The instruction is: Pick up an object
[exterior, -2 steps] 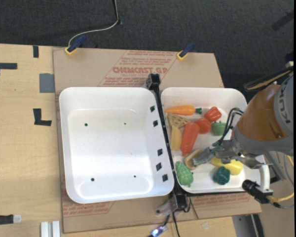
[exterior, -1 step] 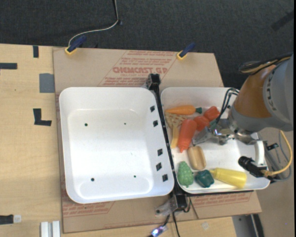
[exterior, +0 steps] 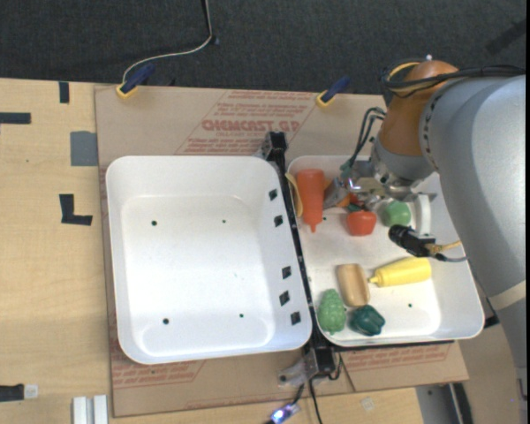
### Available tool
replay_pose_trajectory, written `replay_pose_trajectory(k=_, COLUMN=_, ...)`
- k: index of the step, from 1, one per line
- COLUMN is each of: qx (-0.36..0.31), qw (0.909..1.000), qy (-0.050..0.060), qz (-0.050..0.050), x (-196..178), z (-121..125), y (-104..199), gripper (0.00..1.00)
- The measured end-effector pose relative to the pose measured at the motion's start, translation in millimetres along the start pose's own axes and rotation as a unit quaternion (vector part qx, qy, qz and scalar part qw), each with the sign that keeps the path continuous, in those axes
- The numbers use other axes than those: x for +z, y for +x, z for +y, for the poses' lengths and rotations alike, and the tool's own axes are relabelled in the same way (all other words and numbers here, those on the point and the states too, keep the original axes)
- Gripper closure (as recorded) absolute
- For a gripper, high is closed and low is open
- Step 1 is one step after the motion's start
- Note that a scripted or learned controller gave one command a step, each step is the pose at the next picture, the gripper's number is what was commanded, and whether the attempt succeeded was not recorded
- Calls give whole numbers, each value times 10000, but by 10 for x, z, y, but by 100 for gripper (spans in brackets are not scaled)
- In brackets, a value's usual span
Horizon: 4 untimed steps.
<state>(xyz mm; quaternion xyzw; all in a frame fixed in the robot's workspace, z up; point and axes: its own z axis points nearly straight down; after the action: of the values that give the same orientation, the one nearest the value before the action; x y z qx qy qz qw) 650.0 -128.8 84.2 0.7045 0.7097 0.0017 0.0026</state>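
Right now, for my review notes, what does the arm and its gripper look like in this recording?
The arm is a thick, rounded grey casing with a glossy orange band above the wrist. Thin black cables loop along the wrist's side. Below the band sits the gripper, a compact cluster of silvery metal and dark parts, too cluttered to make out finer markings.

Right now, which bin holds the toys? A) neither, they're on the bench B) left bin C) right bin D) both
C: the carrot, tomato, yellow bottle and the green pieces all lie in the right bin, under the gripper.
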Motion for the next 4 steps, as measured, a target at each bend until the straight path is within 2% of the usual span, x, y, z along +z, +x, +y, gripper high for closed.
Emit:
replay_pose_trajectory(k=1, qx=21, qw=10000, qy=34, qz=-5, x=-99, z=-42, y=-27, gripper=100)
replay_pose_trajectory(k=2, qx=36, qw=10000, qy=37, qz=-1, x=4, z=-56, y=-169, gripper=100)
replay_pose_trajectory(k=4, qx=40, qw=10000, qy=46, qz=3, x=-131, z=-614, y=23, gripper=100)
